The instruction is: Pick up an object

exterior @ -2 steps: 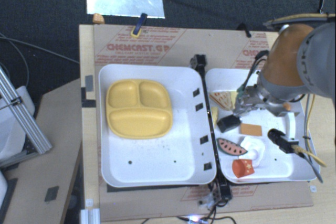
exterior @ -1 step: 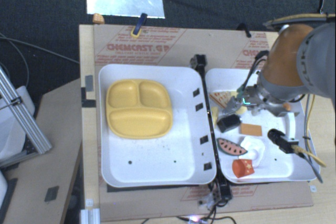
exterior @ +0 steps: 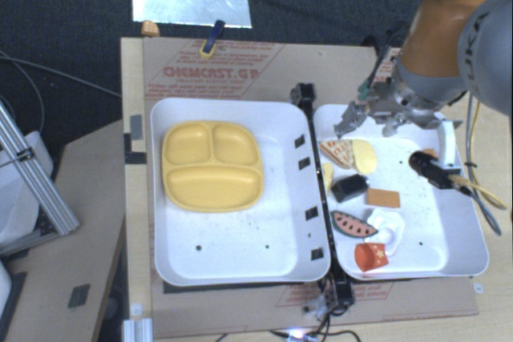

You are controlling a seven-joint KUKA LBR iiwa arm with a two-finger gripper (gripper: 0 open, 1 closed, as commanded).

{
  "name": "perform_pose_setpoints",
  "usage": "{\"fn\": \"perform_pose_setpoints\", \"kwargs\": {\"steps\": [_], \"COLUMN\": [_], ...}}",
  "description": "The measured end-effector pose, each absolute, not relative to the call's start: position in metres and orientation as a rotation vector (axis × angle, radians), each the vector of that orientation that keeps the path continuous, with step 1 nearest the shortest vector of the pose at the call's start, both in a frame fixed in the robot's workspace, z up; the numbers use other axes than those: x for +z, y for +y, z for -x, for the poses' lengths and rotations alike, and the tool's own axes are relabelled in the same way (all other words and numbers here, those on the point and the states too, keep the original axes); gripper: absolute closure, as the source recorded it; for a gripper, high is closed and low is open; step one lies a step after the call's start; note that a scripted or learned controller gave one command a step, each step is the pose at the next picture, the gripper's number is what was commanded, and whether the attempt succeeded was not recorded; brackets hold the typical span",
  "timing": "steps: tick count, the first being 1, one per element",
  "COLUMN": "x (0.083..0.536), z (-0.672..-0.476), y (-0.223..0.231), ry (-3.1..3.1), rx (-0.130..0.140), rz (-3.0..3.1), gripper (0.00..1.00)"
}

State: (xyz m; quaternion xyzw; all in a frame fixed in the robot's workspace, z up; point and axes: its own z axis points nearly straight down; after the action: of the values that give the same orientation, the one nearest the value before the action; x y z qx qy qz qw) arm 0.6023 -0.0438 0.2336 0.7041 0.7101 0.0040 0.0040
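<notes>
My gripper hangs over the far left part of the right bin, open, with nothing between its fingers. Just below it lie a tan, triangular pizza-like slice and a pale yellow piece. Nearer the front are a black block, an orange square, a watermelon slice, a white piece and a red piece. All of them rest on the bin floor, apart from the gripper.
The left bin holds a yellow divided plate. A black-clipped divider runs between the bins. The grey arm with its orange band reaches in from the upper right. Bare floor shows at the right bin's front right.
</notes>
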Motion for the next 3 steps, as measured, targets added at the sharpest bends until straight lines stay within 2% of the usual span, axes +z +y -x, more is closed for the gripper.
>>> {"fn": "perform_pose_setpoints", "kwargs": {"steps": [1, 2, 3], "x": [0.302, 0.177, 0.272], "z": [-0.667, -0.667, -0.668], "y": [0.008, 0.046, 0.117], "ry": [2.226, 2.235, 2.23], "rx": [0.016, -0.007, 0.016], "rz": [-2.203, -2.218, -2.206], "gripper": [0.0, 0.0, 0.0]}}
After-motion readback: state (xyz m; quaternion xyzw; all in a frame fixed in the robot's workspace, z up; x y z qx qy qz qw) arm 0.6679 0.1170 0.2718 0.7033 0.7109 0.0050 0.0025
